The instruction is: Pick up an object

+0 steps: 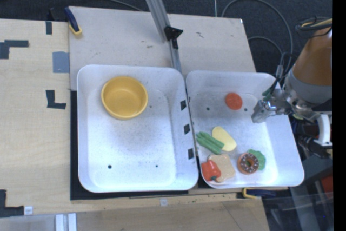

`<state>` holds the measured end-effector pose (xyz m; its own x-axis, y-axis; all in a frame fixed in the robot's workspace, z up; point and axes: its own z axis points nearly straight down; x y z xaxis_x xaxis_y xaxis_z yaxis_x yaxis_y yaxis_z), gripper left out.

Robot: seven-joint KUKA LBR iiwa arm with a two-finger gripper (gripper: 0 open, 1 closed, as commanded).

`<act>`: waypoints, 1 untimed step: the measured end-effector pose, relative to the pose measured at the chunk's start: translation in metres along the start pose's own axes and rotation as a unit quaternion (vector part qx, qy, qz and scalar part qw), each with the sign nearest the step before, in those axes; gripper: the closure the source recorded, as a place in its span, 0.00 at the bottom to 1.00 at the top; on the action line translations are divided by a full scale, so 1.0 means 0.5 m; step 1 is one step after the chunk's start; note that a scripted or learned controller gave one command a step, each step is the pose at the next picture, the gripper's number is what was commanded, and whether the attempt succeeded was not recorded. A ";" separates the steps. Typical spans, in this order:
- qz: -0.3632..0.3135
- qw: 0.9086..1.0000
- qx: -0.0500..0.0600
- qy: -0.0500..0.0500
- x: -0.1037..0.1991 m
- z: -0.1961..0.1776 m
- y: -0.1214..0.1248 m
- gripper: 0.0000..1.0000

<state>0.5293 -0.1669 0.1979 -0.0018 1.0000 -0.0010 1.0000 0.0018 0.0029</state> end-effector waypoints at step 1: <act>0.000 1.000 -0.001 0.000 0.000 -0.106 0.003 1.00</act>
